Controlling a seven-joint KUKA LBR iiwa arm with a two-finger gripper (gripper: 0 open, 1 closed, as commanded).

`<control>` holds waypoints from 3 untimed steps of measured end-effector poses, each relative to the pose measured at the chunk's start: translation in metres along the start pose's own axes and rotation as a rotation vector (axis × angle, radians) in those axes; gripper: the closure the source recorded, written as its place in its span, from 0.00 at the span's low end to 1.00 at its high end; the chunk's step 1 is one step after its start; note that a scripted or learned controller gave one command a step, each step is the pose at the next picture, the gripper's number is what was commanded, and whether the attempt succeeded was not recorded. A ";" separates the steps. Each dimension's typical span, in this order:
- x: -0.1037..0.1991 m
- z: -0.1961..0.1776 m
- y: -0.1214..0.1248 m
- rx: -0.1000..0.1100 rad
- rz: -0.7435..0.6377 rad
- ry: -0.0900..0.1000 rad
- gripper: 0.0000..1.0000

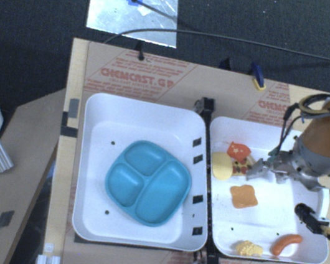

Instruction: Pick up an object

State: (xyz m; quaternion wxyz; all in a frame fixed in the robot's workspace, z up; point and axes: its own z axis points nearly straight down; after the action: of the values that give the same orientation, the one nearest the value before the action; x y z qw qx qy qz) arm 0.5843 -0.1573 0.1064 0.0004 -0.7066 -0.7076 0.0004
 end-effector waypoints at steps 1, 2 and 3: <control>0.000 0.023 0.001 -0.001 0.000 0.000 0.00; 0.000 0.011 0.002 -0.005 0.000 -0.001 1.00; -0.006 -0.035 0.006 -0.007 -0.002 -0.002 1.00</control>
State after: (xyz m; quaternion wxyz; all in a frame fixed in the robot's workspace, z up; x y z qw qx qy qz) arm 0.5907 -0.1630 0.1412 -0.0029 -0.7060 -0.7082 -0.0015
